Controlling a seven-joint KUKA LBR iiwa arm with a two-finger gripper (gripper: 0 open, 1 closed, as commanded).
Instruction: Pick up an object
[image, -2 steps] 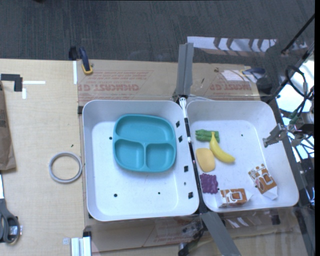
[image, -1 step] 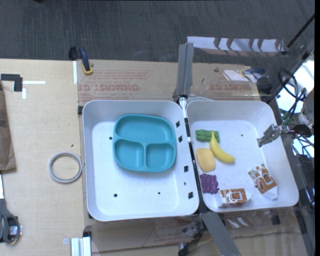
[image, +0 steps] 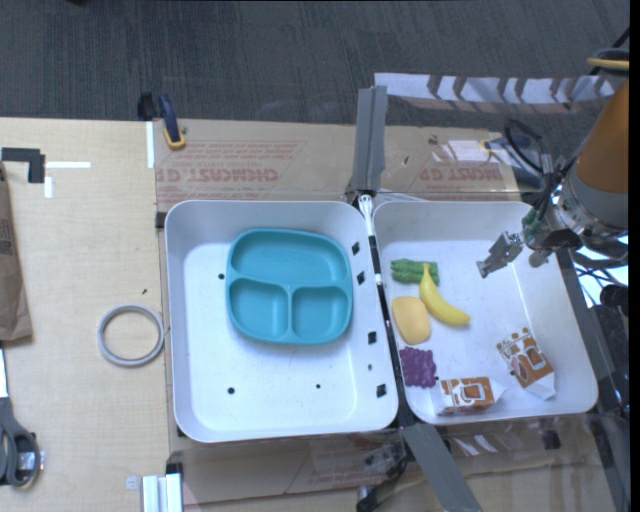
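Camera view: claw (image: 497, 256), grip state unclear, above curved smooth banana (image: 440, 300) in glossy right bin (image: 560, 400).

Red print runs along the cardboard sheet (image: 240, 160) behind the left bin (image: 190, 400) — it appears mirrored or upside down, with letters resembling "GEMCRAFT", though uncertain. Similar red print on the cardboard (image: 470, 165) behind the right bin (image: 575, 390) — too blurred to read.

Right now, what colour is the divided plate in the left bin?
Teal-blue plate, clearest in the camera view.
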